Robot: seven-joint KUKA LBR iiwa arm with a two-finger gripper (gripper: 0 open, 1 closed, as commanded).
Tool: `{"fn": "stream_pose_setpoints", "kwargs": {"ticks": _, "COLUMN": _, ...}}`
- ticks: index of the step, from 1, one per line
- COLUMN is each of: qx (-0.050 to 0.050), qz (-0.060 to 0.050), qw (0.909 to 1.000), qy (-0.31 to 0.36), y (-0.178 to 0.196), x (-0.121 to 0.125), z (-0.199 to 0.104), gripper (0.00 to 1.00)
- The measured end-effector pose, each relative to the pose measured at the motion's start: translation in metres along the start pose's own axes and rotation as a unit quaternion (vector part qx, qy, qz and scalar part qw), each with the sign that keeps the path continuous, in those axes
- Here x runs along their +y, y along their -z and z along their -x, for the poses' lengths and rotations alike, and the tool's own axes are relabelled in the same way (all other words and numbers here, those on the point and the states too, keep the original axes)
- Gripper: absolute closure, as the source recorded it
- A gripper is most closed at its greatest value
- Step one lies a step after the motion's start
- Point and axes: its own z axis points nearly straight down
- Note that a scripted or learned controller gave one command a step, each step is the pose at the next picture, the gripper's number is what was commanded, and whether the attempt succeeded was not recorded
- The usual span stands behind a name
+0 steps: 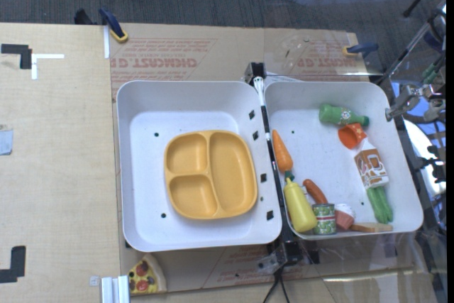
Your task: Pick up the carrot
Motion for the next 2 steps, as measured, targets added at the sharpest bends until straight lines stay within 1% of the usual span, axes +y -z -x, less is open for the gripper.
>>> {"fn": "stream_pose_setpoints", "kwargs": {"ticks": 1, "qx": -0.001, "qz": 0.0, "qw": 0.9996, "qy": -0.027, "y": 0.155, "x": 0.055, "z": -0.049, "gripper": 0.0}}
{"fn": "stream_pose_setpoints", "kwargs": {"ticks": 2, "qx": 0.0, "qz": -0.001, "qw": 0.9991, "qy": -0.043, "y": 0.123, "x": 0.103, "z": -0.097, "gripper": 0.0}}
